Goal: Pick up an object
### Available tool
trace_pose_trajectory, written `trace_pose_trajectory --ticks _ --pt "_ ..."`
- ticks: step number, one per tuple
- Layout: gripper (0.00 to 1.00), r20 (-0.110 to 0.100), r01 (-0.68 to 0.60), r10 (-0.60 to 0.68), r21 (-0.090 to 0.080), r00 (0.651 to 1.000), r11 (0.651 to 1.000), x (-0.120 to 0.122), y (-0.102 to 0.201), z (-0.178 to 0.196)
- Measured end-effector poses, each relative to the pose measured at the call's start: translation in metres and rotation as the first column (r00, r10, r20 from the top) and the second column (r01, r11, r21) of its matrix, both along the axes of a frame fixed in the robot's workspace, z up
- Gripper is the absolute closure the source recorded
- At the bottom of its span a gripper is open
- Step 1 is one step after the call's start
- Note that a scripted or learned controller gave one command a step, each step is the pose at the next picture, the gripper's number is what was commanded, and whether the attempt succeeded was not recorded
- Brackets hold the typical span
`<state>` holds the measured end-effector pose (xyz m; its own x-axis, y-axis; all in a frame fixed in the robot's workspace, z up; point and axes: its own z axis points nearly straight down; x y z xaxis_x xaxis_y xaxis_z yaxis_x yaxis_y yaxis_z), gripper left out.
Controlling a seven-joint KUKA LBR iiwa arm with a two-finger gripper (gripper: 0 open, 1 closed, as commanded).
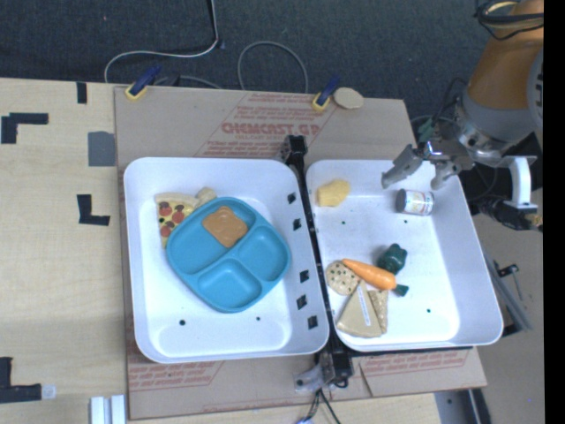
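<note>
The grey arm with its orange band (pixel 505 56) reaches in from the right, and its two-finger pincer (pixel 421 173) hangs over the upper right part of the right shallow white bin (pixel 459 263). Its two fingers (pixel 396 171) are spread wide apart, with nothing between them. Just below the right finger, a small silver-grey cylindrical can (pixel 414 202) lies on its side on the bin floor, near the pincer but not gripped. To the left in the same bin, close to the divider, sits a pale yellow rounded lump (pixel 333 193). Lower down, a cluster of things lies together: a dark green toy vegetable (pixel 392 257), an orange toy carrot (pixel 371 274) lying slantwise just beside it, a round tan cracker-like disc (pixel 340 278) touching the carrot's left end, and a beige wedge-shaped sandwich piece (pixel 364 313) below them. The left shallow white bin (pixel 150 307) holds a blue plastic tray with three compartments (pixel 229 254); a brown square slice of toast (pixel 225 227) rests in its upper compartment. A toy pizza slice with red dots (pixel 171 210) pokes out from under the tray's upper left edge. Both bins rest on a brown cardboard sheet (pixel 256 126) laid over the light wooden worktop (pixel 53 281).
</note>
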<state>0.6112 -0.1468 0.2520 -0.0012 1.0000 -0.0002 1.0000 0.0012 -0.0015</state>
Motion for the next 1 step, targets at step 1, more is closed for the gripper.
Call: trace_pose_trajectory --ticks 1 --pt "0.0 -0.011 0.005 -0.005 0.002 1.0 1.0 -0.06 -0.0287 -0.1003"
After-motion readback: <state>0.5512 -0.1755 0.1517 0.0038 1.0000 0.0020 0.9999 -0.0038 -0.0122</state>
